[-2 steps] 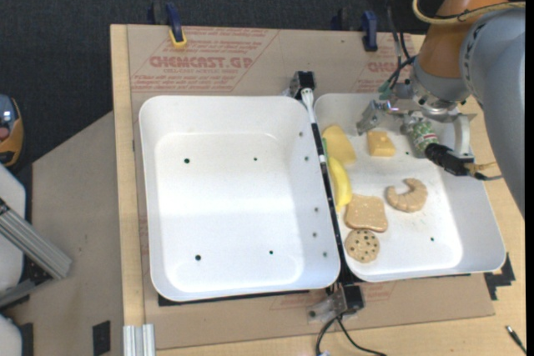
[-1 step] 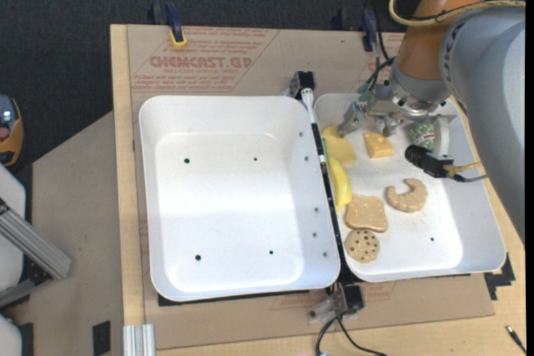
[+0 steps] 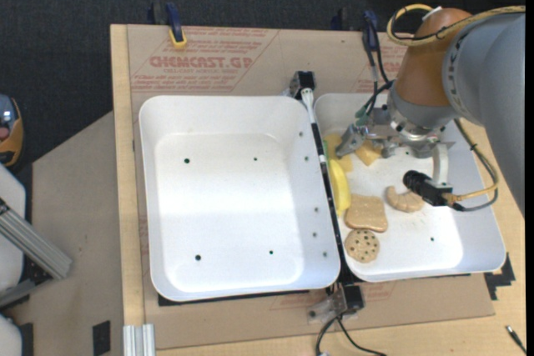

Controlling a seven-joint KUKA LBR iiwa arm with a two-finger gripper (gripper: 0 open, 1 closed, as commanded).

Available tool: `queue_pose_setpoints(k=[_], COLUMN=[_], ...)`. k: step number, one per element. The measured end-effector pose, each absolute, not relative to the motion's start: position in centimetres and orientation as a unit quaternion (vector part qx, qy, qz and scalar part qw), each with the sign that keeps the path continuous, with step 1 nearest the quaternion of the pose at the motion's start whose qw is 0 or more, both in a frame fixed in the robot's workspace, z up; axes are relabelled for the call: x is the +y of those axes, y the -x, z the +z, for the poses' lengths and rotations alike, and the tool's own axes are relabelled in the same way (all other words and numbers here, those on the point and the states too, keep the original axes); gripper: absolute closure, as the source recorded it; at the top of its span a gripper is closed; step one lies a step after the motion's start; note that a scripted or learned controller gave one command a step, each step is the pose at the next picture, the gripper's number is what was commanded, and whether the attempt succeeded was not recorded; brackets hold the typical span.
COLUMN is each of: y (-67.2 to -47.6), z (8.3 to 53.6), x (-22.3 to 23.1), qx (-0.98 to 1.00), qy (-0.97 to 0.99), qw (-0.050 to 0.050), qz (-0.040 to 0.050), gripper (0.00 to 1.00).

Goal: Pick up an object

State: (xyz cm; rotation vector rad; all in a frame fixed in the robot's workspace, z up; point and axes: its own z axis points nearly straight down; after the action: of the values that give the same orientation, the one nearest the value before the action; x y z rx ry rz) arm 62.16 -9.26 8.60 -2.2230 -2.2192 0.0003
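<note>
Farthest left on the tabletop [image 3: 125, 179] sits the left bin [image 3: 167, 121], its floor bare white with a few dark dots. The right bin [image 3: 467, 258] touches it along their shared wall and carries all the objects.

Within the right bin, a long yellow banana-like piece [image 3: 340, 186] lies along the 9 o'clock wall. At about 10 o'clock from the bin's centre is a pale yellow wedge [image 3: 365, 154], with a second yellow scrap [image 3: 335, 146] just beside it. Toward 7 o'clock a tan toast-shaped piece [image 3: 367, 214] rests touching a round cookie with dark specks [image 3: 361, 246]. Near the centre lies a small tan lump [image 3: 404, 200].

The arm [image 3: 434, 71] hangs over the bin's 12 o'clock half, and the gripper [image 3: 367, 133] points down at the pale yellow wedge, very near or touching it. Whether it is spread or pressed together cannot be made out.

As for progress, nothing appears lifted: every piece looks to be resting on the bin floor. The approach seems done; closing on a piece and raising it remain.
</note>
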Motion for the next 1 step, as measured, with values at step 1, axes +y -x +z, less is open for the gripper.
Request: queue_pose_setpoints(k=[1], y=[-66.79], z=[8.58], x=[-15.71], qx=[-0.706], qy=[0.708], qw=[-0.004], qz=[-0.0005], gripper=[0.0])
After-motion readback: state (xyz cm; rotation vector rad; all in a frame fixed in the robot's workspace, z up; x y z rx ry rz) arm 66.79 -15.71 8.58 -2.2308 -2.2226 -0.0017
